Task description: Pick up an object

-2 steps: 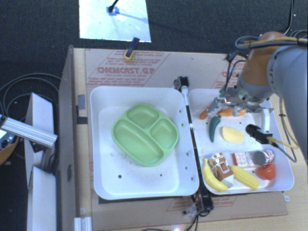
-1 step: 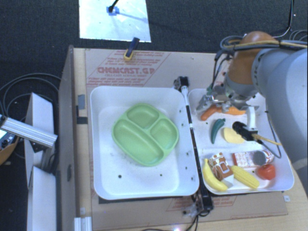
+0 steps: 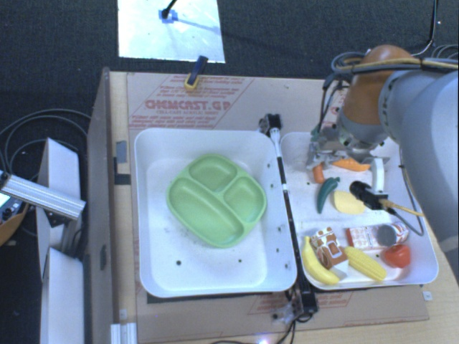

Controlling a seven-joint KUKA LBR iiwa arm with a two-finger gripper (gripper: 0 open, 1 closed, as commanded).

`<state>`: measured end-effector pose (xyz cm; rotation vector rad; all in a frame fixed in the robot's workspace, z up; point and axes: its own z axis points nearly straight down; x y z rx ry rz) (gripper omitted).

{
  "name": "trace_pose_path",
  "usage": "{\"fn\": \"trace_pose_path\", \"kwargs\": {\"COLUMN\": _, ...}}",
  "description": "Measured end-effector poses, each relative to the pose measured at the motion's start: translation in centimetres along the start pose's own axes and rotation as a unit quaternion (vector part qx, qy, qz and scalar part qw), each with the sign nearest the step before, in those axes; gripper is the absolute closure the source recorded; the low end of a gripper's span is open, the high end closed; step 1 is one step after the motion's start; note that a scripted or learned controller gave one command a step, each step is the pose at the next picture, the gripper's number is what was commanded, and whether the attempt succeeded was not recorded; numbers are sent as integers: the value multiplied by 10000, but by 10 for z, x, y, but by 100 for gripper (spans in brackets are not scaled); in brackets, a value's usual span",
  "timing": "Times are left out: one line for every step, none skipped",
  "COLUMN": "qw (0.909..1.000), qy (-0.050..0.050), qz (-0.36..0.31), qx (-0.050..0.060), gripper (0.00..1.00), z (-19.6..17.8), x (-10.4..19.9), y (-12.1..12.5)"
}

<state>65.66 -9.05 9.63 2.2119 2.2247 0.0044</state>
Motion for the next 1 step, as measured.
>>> {"fn": "trace_pose_path", "kwargs": {"qw": 10000, "qy": 14, "qz": -15, "qx": -23, "gripper": 100, "z": -95, "x": 43, "y": -20}}
